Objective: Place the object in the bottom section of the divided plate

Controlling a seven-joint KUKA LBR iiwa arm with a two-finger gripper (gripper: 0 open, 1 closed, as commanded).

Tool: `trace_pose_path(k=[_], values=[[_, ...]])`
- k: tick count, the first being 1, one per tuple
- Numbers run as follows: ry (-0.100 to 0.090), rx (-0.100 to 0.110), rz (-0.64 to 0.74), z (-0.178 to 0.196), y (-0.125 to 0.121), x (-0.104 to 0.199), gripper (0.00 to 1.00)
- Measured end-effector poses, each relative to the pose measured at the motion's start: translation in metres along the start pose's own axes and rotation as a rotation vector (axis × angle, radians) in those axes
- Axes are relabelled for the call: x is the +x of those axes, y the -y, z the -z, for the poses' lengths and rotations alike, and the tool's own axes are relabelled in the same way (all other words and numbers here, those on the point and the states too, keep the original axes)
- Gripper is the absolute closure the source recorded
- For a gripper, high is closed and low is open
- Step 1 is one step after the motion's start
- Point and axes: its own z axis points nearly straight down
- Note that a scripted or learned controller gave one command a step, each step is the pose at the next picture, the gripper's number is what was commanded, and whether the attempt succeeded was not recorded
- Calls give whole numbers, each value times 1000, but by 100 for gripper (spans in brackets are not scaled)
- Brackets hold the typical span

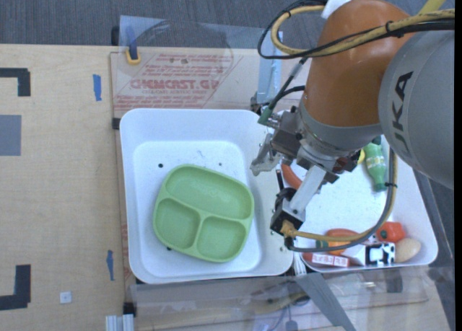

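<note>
A green plastic bottle (375,164) is lying near the right edge of the right shallow white bin (346,196). A beige egg-shaped piece (408,250) and a black-and-white patterned block (380,254) are sitting in its near right corner. A blue tape strip (97,87) is sticking to the pale wooden bench (58,178).

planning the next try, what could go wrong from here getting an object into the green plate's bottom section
The arm hides part of the right bin, so I cannot tell if anything is grasped; it may carry nothing across.
The red-orange piece and pale egg-shaped item lie close together, so a pick could catch both.
The green plate has two small sections side by side; a drop could hit the wrong one.
</note>
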Motion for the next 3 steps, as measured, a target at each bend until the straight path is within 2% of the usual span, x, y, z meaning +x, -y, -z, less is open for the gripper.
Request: trace_pose_path(k=[2, 3], values=[[0, 0, 0, 0, 0, 0, 0], [-3, -4, 162, 67, 11, 24, 0]])
